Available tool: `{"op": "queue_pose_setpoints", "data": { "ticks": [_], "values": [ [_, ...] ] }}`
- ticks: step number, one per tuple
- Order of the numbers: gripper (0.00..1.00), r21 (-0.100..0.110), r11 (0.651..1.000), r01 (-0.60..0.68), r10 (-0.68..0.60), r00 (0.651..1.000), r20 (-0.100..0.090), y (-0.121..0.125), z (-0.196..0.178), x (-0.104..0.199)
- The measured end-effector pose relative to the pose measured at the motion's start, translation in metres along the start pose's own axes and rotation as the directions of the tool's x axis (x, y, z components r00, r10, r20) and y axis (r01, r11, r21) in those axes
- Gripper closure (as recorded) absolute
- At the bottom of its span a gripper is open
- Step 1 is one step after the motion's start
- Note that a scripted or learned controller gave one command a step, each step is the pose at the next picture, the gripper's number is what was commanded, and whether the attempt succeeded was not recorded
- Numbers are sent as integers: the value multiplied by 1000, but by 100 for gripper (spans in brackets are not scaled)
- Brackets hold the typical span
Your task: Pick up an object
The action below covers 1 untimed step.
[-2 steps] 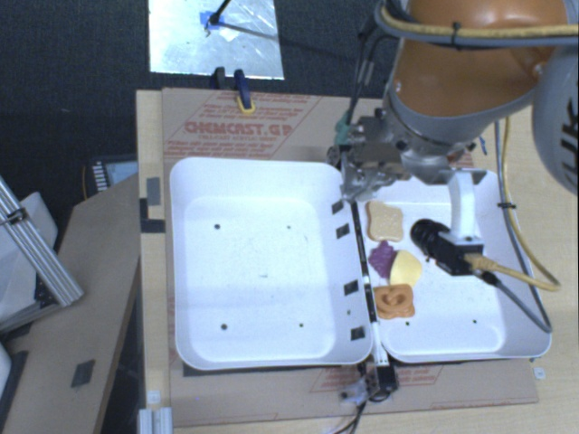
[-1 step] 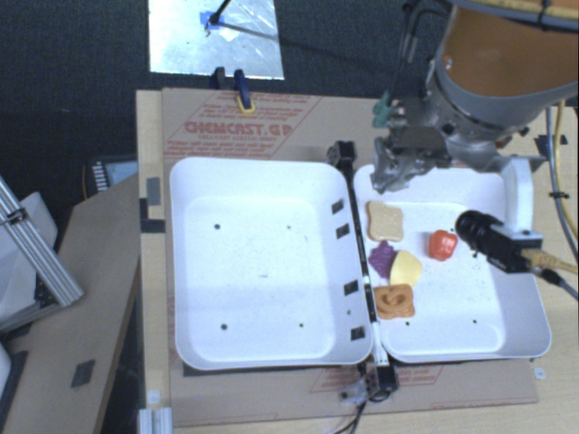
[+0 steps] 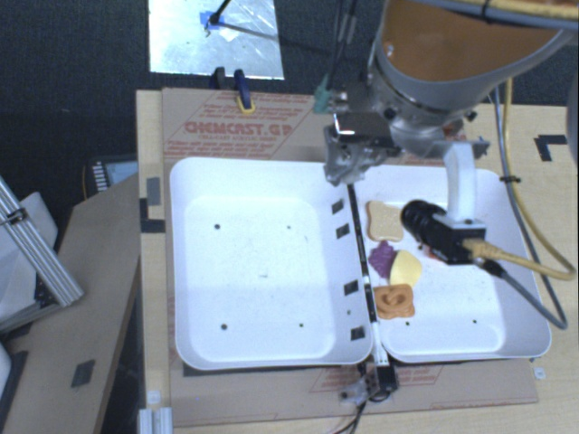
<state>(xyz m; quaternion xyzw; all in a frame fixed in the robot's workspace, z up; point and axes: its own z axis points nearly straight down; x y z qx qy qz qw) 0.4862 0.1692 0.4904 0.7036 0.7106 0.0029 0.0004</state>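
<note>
The gripper (image 3: 348, 168) is positioned over the right bin's (image 3: 470, 333) far-left corner; its state cannot be determined. 4 food pieces (image 3: 404, 268) are grouped along the left edge.

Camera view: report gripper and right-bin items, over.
Gripper above the divider, far end. Toast slice, purple piece, yellow piece, pretzel bunched in right bin beside divider. No obstruction seen.

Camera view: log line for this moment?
gripper: over far end of divider | right bin: toast slice, purple piece, yellow piece, pretzel, all near divider
</note>
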Motion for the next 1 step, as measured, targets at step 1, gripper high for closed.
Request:
{"op": "queue_pose_setpoints", "data": {
  "ticks": [1],
  "values": [
    [0,2,1000,-7,7,1000,2,0,1,-4]
  ]
}}
